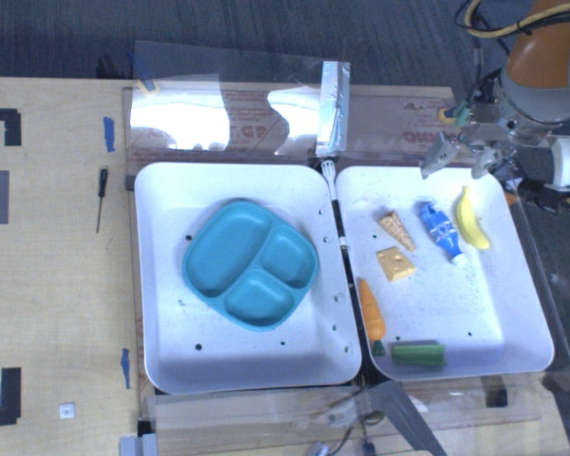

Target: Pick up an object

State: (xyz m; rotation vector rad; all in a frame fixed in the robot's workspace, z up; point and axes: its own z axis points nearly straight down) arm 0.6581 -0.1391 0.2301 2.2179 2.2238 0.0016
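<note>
Hovering my hand [465, 155], grip state I cannot tell, above the small yellow plastic banana [469, 219], I risk sliding off its curved side.

Plastic, pale wood and a little metal

The two white bins, left [157, 283] and right [513, 302], looked like smooth moulded plastic with a soft sheen, lightly speckled with dark marks. The blue divided plate [251, 263] was smooth, satin plastic. The banana [469, 219], carrot [371, 313], green cucumber [418, 352] and blue bottle [440, 230] had the even, matt look of toy plastic; the cheese wedge [396, 263] and the tan cone [397, 229] appeared rougher and pitted. The counter [47, 283] was pale wood grain, matt. Behind the bins a clear sheet [228, 112] glared glossily over brown cardboard [399, 117], and an upright metal strip [332, 107] shone. The gripper [467, 154] looked like grey metal.
</note>
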